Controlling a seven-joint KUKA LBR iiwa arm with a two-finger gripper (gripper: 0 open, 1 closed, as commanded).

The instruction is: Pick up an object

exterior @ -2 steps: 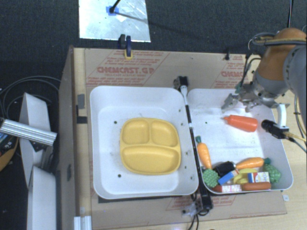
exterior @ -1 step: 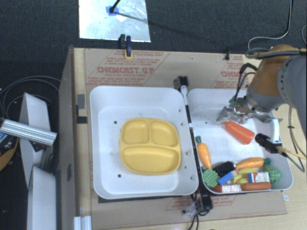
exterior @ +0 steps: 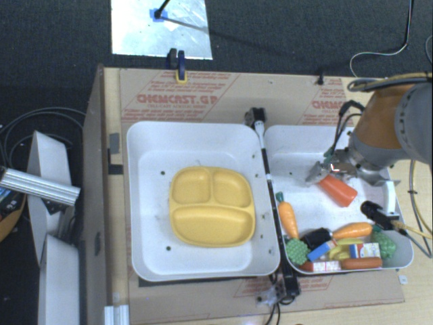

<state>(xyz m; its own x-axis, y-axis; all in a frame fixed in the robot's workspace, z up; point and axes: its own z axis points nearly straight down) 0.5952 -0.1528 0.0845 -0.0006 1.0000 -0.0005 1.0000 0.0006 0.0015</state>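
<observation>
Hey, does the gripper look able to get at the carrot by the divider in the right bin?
Probably yes. The carrot lies by itself along the left wall of the right bin, with bare floor between it and the gripper. The toy pile sits below it, touching only its lower end.

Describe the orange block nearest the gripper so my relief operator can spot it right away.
Start at the right bin, the one the arm reaches into. Just below the gripper, by itself on the bin floor, lies the orange block, tilted. Unlike the tapered carrot with green leaves by the divider, it is chunky, blunt-ended and apart from the toy pile.
</observation>
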